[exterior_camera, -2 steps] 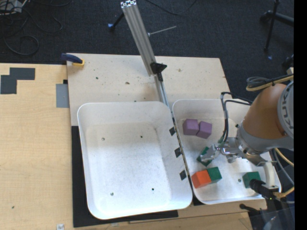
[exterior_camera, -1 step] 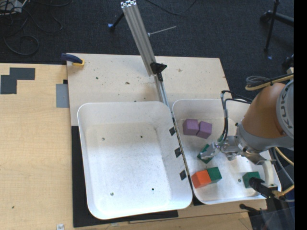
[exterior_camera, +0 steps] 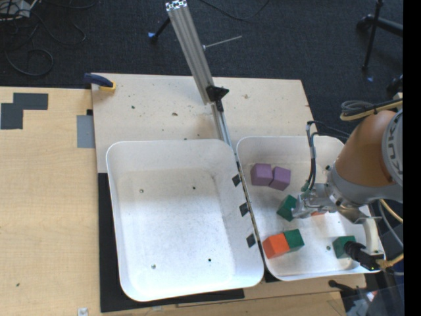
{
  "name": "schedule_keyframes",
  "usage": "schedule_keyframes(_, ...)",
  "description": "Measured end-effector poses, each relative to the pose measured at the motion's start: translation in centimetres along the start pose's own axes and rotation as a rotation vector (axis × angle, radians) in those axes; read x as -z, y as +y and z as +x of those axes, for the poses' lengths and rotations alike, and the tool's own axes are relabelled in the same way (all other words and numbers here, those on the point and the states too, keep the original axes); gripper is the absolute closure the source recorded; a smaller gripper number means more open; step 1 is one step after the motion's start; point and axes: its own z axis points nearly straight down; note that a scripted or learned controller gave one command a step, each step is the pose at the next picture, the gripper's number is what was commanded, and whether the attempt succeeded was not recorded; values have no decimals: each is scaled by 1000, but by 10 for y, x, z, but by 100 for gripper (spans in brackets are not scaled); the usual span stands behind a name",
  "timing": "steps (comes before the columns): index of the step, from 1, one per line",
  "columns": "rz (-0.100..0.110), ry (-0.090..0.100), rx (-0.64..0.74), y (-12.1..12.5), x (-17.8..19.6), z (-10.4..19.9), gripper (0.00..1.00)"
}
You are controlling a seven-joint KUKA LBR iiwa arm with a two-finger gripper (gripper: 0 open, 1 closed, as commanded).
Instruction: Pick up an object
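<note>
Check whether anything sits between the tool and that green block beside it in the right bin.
Nothing visible does. The tool is right against the green block; the purple blocks lie farther back, off to the side.

Two white bins [exterior_camera: 131,170]; purple blocks [exterior_camera: 270,175], green blocks [exterior_camera: 287,207], and an orange-and-green block [exterior_camera: 283,243].

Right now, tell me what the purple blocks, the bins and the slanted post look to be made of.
Purple blocks: probably foam or painted wood; dull, no shine, soft edges. Bins: likely moulded plastic; smooth white walls with rounded corners, dark specks on the floor. Slanted post: looks like metal, probably aluminium; pale grey with long straight grooves and a faint sheen.
</note>
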Motion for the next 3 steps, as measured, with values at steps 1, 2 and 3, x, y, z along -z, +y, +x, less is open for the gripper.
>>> schedule_keyframes(1,18,0,7,-1,43,-4,100)
schedule_keyframes(2,16,0,9,1,95,-5,100)
schedule_keyframes(3,22,4,13,1,100,51,100)
